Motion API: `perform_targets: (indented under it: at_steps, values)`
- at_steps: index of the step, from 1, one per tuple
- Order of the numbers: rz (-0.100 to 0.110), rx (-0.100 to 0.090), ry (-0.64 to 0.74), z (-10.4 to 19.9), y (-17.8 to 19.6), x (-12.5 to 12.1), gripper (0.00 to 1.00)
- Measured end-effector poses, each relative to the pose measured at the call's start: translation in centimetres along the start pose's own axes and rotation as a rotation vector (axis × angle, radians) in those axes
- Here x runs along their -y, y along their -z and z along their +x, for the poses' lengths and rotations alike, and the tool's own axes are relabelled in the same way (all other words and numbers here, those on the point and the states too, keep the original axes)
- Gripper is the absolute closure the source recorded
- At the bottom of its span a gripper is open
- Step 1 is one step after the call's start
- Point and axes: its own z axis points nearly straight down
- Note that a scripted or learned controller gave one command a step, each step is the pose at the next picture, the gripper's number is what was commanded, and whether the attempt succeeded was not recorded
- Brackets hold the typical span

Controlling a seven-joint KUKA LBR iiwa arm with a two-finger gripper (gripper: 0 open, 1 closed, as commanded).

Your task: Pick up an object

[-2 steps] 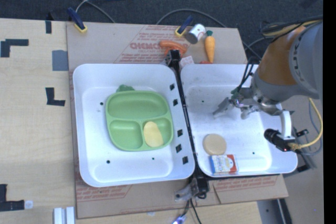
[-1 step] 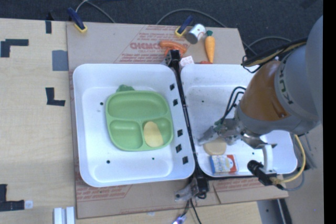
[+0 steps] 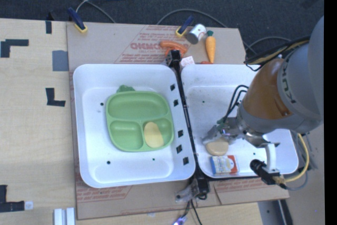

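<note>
The left bin point(image 3: 84, 113) is crowded at its middle by a green divided plate point(image 3: 139, 118) carrying a yellowish food piece point(image 3: 153, 134); open white floor runs along the bin's lower edge and left side. In the right bin point(image 3: 210, 81), the upper-left floor lies open. Lower down, the arm point(image 3: 279, 97) covers the right half, with a tan bun-like item point(image 3: 217, 148) and a small packet point(image 3: 225, 165) close together at the bottom. A carrot point(image 3: 210, 48) lies on the cardboard above both bins.

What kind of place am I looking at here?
Probably a robotics lab test bench: a grey arm reaches over two white bins, toy food like a carrot lies about, and cables trail across the carpet.
</note>
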Motion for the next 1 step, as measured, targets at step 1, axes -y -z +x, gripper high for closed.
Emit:
perform_targets:
  at_steps: [1]
  values:
    - [0.001, -0.001, 0.003, 5.76, 8.89, -3.07, 1.0]
